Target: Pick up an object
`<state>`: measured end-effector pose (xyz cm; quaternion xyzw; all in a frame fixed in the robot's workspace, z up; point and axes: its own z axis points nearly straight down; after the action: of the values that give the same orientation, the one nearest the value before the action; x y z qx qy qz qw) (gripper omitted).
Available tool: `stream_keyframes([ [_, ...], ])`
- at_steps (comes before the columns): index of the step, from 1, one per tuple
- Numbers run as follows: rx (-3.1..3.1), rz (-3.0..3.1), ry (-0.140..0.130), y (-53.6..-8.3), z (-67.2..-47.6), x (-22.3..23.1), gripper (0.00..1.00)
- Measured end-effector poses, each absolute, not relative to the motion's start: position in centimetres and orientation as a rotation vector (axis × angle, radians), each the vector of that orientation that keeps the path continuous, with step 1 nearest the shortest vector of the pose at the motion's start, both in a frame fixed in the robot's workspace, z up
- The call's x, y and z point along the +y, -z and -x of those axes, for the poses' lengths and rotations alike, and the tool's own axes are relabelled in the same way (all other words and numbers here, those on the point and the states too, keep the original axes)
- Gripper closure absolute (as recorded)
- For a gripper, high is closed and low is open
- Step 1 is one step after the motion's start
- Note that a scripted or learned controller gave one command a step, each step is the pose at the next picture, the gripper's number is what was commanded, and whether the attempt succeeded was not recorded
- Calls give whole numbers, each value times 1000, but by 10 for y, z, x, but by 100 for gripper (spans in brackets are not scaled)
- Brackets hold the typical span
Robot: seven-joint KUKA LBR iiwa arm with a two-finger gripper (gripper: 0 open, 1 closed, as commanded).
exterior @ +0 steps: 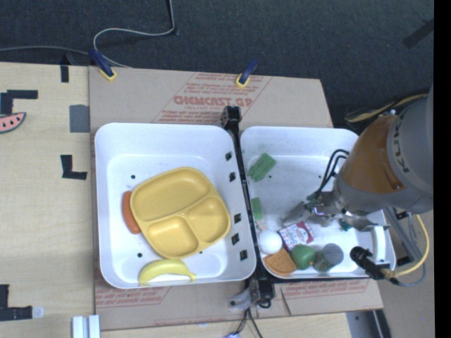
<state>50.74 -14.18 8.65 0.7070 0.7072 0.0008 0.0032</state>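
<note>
**Over the right bin: pincer low, grasp unconfirmed**

In the right bin (310, 143), your pincer (318, 208) sits low just above the red-and-white packet (296, 232), presumably to take it. Whether it is apart or together, you cannot tell. Relative to that packet: white egg (270, 243) to its left, green ball (303, 255) and orange wafer (281, 262) below, green block (262, 166) well above. The crowded corner risks a miss.
</note>
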Motion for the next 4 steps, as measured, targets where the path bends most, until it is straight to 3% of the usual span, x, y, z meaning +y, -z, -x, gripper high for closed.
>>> stream_keyframes([
  [1,2219,-2216,-4,-86,-562,-125,0],
  [2,2218,-2215,-1,-96,-562,-126,100],
  [3,2218,-2215,-1,-96,-562,-126,0],
  [4,2221,-2216,-3,-86,-626,-121,0],
])
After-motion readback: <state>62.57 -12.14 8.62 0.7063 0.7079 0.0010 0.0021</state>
